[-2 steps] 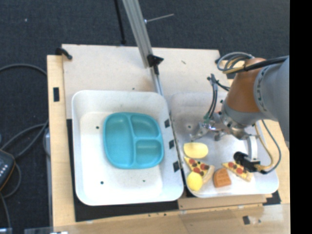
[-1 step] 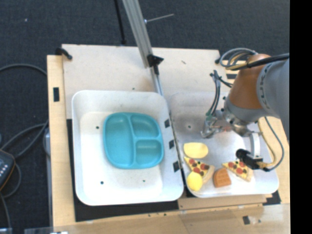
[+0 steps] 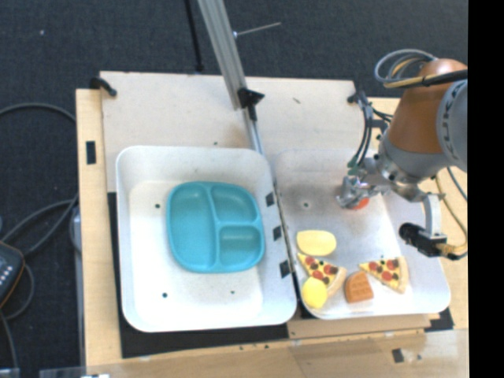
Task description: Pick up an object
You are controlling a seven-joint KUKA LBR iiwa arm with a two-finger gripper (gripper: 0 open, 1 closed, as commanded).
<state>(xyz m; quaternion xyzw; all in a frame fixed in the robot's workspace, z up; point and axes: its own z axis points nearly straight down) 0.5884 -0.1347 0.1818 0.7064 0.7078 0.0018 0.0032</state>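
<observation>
Arm [image 3: 421, 128] bent; end effector [image 3: 353, 194] lowered

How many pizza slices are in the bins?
2. One pizza slice lies in the right bin near its left wall, under a yellow oval piece. The other pizza slice lies toward the bin's right side, beside an orange piece.

Grey, rounded arm [image 3: 441, 132] here, orange band glowing above the wrist, grey cables looping off the top, and a small metallic end effector [image 3: 353, 193] at the tip.
</observation>
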